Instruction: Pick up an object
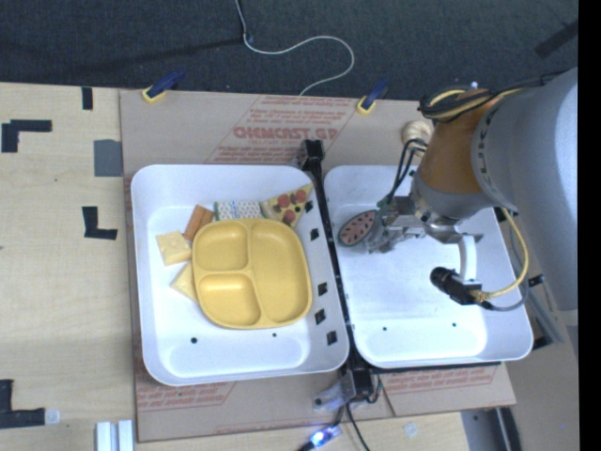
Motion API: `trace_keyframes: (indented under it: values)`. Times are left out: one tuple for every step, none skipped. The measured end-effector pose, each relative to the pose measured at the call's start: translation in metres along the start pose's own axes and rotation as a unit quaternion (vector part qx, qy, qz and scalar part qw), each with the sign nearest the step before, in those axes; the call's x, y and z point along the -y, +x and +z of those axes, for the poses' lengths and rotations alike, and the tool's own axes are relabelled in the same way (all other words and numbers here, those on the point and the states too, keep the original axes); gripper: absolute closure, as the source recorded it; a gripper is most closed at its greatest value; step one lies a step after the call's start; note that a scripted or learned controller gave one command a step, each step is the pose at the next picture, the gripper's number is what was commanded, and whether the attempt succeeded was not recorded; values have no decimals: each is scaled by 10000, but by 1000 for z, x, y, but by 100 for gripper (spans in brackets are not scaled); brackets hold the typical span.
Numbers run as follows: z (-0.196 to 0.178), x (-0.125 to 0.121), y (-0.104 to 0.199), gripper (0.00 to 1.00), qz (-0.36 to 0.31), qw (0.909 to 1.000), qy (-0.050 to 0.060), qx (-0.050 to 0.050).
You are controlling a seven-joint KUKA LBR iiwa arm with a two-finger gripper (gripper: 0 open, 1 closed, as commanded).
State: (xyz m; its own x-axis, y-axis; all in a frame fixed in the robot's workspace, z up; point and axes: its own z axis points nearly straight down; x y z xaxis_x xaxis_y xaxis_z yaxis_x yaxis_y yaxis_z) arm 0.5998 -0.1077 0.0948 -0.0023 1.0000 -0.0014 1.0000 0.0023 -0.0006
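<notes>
- Far left: bare wooden bench (56, 280) w/ black tape marks; a cardboard sheet (282, 125) lies under both bins.
- Left bin (155, 346): a yellow divided plate (252, 272), three compartments, sits near the middle. Small toy food pieces are tucked around its upper-left edge: a pale cracker-like square (173, 247), an orange-brown piece (197, 221), a speckled strip (237, 209), and a pizza-slice shape (291, 204) close to the bin's right wall.
- Centre: a black divider (324, 252) runs btwn the two bins.
- Right bin (413, 336): one small round brownish disc (356, 227) lies at the upper left, near the divider.
- Gripper (387, 236): low in the right bin, just beside the disc on its right. Cannot tell how the tool is set; the wrist hides it. Nothing seen held.
- Arm (470, 158): grey w/ orange band, reaching in from the right, over the right bin's upper half.
- Step, as judged: approach/grasp stage on the disc, pick not yet confirmed.
- Next move prob. needs the tool centred over the disc, a firm close, then a straight lift. The disc looks flat and thin, so it may slip.
</notes>
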Motion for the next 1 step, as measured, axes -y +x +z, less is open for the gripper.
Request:
trace_keyframes:
  values:
    - [-44, 0, -6, 100, 12, 10000, -12, -6]
